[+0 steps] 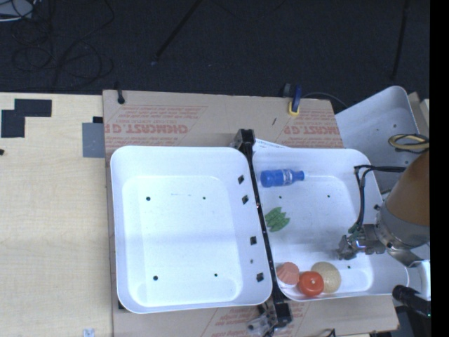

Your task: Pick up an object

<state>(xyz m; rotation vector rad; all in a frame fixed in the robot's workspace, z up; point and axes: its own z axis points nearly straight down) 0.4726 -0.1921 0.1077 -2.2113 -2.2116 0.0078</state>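
**benchwatcher:** So you asked what the frame showed. Biggest thing first: you had the left bin (182,230) sitting at roughly 9 o'clock from the middle of the bench, just bare white floor. The right bin (319,188) was pressed up beside it at 3 o'clock, and that's where all your stuff was. The arm (410,202) came in from 3 o'clock, orange band showing, hanging over the right bin's far edge.

**op_kuka:** And the gripper? Did it have anything?

**benchwatcher:** The gripper (353,247) was low near the bin's 4 o'clock side, over bare floor. Honestly you couldn't tell whether the jaws were apart or together, it was a dark little tangle at that size. Nothing was visibly between them, so I wouldn't claim a grab.

**op_kuka:** What was nearest to it?

**benchwatcher:** Going down in size: the blue bottle (282,178) lay on its side up at 12 o'clock in that bin, well apart from the gripper. The green leafy piece (277,220) was near the divider at 9 o'clock. Then the cluster at 6 o'clock: a tan ball (330,275) closest to the gripper, touching a red round piece (311,283), with a pinkish one (287,272) just beside it.

**op_kuka:** So which step was that?

**benchwatcher:** My read: you were in the approach, pick not yet done. Next move called for shifting toward 7 o'clock onto the tan ball, then dropping straight. That huddle could make a clean pinch tricky.
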